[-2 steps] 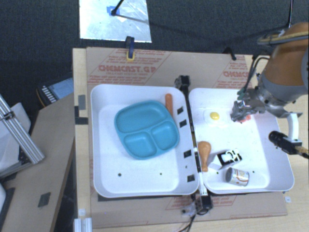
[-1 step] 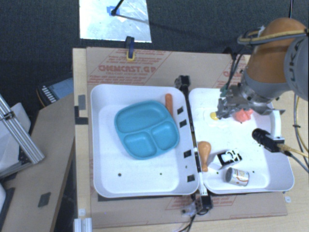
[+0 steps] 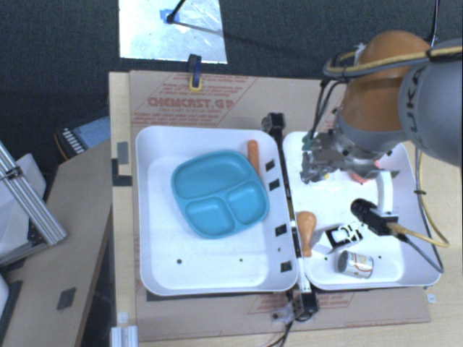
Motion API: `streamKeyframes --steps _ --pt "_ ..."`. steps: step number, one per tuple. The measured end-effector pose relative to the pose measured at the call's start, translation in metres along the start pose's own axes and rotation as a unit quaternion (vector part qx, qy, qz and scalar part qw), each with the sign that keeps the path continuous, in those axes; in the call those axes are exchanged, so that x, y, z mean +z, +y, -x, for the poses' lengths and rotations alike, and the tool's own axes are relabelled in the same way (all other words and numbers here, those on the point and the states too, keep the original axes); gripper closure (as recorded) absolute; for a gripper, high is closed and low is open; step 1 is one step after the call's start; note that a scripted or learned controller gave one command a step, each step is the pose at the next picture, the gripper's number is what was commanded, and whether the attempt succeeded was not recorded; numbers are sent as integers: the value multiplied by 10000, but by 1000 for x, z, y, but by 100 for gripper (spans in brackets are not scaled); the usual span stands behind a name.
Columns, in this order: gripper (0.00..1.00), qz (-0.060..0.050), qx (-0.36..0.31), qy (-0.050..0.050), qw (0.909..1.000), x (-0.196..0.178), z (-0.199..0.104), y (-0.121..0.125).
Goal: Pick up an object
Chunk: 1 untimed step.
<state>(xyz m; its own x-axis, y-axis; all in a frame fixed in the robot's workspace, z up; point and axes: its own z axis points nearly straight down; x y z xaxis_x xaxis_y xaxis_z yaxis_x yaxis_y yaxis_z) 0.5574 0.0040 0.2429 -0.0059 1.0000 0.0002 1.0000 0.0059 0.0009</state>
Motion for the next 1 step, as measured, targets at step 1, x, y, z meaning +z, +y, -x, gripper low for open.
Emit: streamKeyframes --steps 1 --pt "100 1 -12 5 10000 12 -58 -5"
